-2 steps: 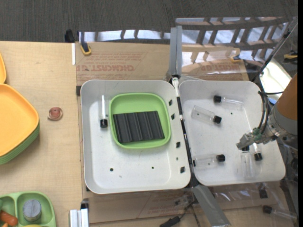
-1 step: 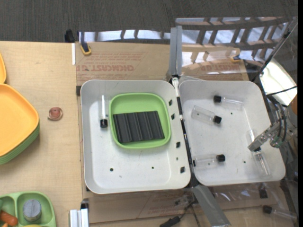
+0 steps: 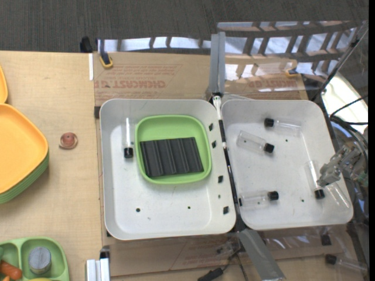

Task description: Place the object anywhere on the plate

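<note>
Gripper (image 3: 330, 171) at right bin's (image 3: 293, 215) right edge | grip state unclear | capped tube (image 3: 314, 183) just beside it

A light wooden bench (image 3: 64, 98) is carrying two shallow white bins side by side, the left bin (image 3: 167, 215) touching the right bin (image 3: 293, 212) along the middle. Flattened brown cardboard (image 3: 149, 82) is lying under their far edges. Toward the bench's left edge, stacked orange plates (image 3: 20, 151) are sitting near a small reddish round piece (image 3: 68, 140). A green compartment tray (image 3: 26, 256) is occupying the near left corner.
</note>
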`<state>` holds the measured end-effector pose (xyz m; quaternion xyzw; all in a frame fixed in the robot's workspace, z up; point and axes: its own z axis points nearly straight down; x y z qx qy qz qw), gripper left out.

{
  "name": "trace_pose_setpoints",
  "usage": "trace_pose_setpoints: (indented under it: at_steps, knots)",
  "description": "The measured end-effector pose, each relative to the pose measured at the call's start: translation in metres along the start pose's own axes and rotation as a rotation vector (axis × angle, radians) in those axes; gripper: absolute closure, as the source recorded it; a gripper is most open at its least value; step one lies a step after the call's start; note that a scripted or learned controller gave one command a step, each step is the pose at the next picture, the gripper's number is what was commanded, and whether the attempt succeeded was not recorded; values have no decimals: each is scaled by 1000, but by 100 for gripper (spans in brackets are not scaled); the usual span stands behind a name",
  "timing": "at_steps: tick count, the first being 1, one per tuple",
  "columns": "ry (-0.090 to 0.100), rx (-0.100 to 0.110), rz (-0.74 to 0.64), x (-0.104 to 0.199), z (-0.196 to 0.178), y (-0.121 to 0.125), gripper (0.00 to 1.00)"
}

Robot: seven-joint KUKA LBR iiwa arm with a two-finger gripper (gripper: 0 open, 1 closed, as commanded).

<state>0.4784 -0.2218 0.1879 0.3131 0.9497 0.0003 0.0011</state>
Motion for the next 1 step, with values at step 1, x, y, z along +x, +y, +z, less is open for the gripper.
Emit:
trace_pose_setpoints:
  at_steps: [1]
  knots:
    - [0, 0, 0, 0, 0, 0, 0]
